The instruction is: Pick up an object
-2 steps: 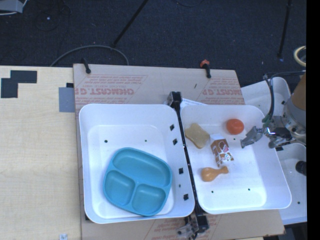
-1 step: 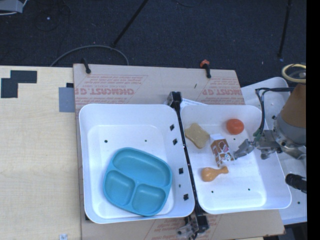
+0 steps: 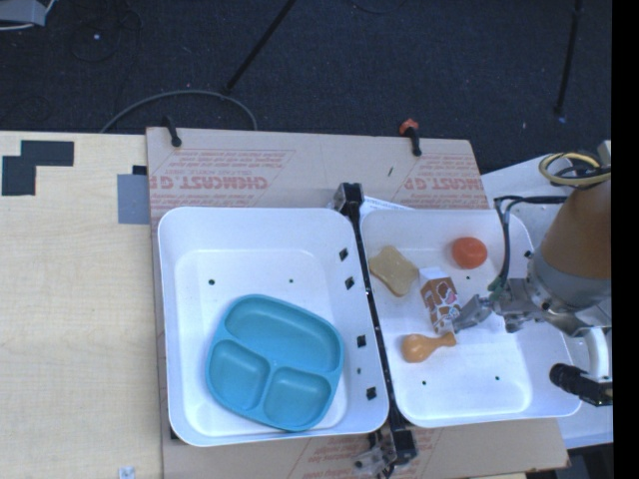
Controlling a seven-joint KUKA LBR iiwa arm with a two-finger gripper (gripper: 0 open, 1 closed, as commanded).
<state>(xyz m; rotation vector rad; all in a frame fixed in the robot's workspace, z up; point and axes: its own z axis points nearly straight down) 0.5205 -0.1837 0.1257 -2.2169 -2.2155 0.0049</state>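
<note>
The right bin (image 3: 469, 392) holds a tan sponge-like block (image 3: 393, 269), a red-orange ball (image 3: 468, 252), a brown and white packet (image 3: 438, 302) and an orange pear-shaped toy (image 3: 428, 345). My gripper (image 3: 469, 314) reaches in from the right, low over the bin. Its tip is right beside the packet and just above the orange toy's thin end. Nothing visibly sits between its fingers.
The left bin (image 3: 190, 267) holds a blue divided tray (image 3: 275, 361). A black divider (image 3: 361, 307) runs between the two bins. The arm's grey body (image 3: 574, 257) hangs over the right bin's right rim. Cardboard lies under both bins.
</note>
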